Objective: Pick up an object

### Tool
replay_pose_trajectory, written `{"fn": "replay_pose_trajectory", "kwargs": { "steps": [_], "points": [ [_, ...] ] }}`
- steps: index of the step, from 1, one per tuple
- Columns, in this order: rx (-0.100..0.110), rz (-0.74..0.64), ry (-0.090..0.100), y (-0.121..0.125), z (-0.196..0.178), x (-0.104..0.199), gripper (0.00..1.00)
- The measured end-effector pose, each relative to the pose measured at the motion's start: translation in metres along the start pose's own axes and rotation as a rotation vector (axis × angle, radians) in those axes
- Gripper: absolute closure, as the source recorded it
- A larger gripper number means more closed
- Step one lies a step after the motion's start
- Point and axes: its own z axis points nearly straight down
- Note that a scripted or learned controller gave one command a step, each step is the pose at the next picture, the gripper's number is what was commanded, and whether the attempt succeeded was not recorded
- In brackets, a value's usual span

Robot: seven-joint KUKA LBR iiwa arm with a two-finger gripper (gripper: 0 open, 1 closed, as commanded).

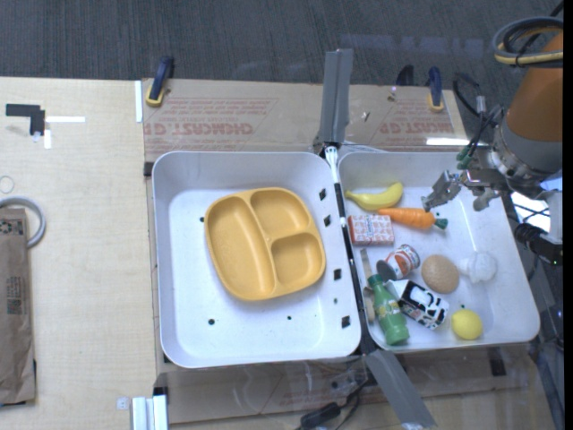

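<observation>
**Jaws up and empty, nothing lifted yet**

At the near edge of the right bin [528, 316] sits the crowd of candidates: a lemon [466, 324] in the front corner, a black-and-white toy cow [423, 305] beside it, and a green bottle [387, 311] lying along the divider. Just behind them come a small red-labelled can [404, 261], a tan egg-shaped piece [440, 273] and a pale, whitish lump [482, 266] that's hard to identify. Step back again and there's a pink snack box [371, 230], then a carrot [413, 218] lying crosswise, and a banana [375, 195] at the far end. Everything rests on the bin floor, so the pick is not done.

Over at the far right, the gripper [458, 189] hangs above the bin's back corner, jaws spread apart with nothing between them. The carrot's green tip lies nearest to them, so that looks the likeliest target, though that's a guess. Left to do: descend, close on something, lift.

The left bin [179, 312] holds a yellow divided plate [265, 242]. Beyond, cardboard [233, 119] covers the worktop [72, 195].
</observation>
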Motion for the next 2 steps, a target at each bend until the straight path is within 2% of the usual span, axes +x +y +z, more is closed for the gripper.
{"fn": "replay_pose_trajectory", "kwargs": {
  "steps": [1,2],
  "points": [
    [-0.011,-0.177,-0.003,0.049,0.112,0.028,0.00],
    [-0.016,-0.174,-0.002,0.051,0.101,0.027,1.00]
  ]
}}
